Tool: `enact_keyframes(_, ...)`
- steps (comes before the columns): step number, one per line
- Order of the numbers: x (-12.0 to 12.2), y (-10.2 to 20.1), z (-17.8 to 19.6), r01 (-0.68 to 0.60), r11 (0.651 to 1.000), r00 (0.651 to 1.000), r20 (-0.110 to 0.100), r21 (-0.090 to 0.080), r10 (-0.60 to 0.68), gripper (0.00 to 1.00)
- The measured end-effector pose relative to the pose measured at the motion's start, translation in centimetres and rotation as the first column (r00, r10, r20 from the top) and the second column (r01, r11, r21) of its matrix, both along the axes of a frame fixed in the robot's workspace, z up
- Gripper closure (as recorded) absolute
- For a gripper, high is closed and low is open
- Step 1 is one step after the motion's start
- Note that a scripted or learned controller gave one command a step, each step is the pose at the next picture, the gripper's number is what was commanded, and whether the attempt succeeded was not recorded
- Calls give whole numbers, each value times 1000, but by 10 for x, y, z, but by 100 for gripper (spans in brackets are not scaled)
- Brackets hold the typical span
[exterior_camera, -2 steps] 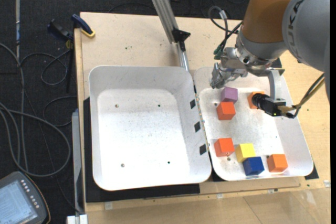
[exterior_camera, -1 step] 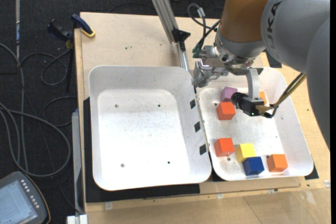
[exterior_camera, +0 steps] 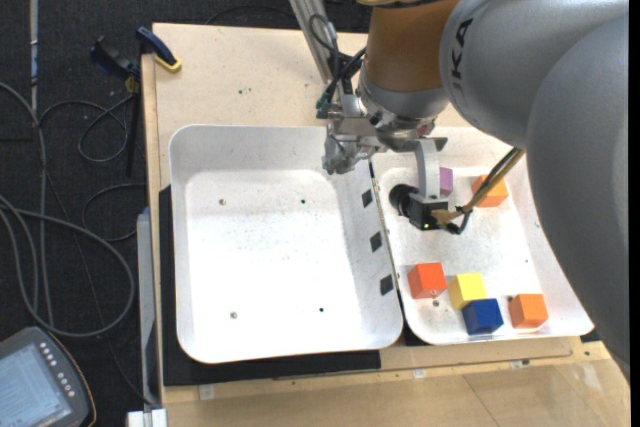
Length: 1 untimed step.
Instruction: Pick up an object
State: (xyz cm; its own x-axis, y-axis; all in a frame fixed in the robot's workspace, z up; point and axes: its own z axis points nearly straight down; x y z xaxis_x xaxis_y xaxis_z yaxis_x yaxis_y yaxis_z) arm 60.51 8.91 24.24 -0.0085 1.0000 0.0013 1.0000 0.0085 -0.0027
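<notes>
Wooden bench bears two white bins, clamp at corner

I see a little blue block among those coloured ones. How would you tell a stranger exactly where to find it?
Start with the right-hand white bin, the one holding coloured blocks. Look along its near edge, where four blocks cluster. The blue block sits nearest the front, touching the yellow block just behind it, with orange blocks to either side; it is the sole blue one.

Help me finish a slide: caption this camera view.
KUKA arm reaching over the right bin, which holds orange, yellow and blue blocks.
</notes>
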Motion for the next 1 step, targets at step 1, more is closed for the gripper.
enact_keyframes(1, 0, -4, 1, 7, 1000, 1000, 2, -2, -7, 0)
